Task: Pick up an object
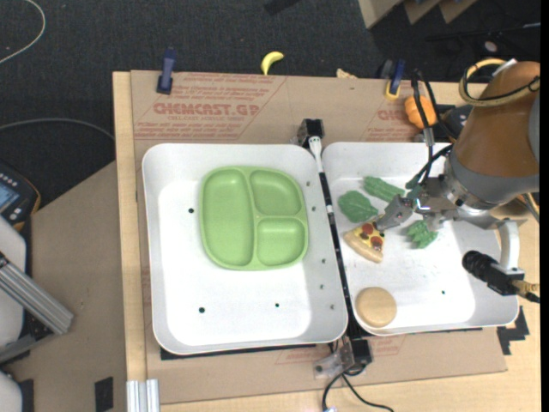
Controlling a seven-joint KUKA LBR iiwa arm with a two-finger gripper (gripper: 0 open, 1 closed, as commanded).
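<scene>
In the right bin (446,303) lie two green lettuce leaves (357,203) (378,187), a small green piece (423,234), a toy pizza slice (369,241) and a round tan bun (376,306). My gripper (405,214) hangs low over the upper middle of this bin. It sits between the leaves and the small green piece, just right of and above the pizza slice. Nothing is visibly held. The grey arm with its orange band (497,144) comes in from the right and hides part of the bin's right side.
The left bin (171,256) holds a green divided plate (254,217). Both bins rest on a cardboard sheet (223,110) with blue clamps (165,71) (394,75) at its far edge. A yellow toy banana (272,60) lies beyond it. A black fitting (487,272) sticks out at the right bin's edge.
</scene>
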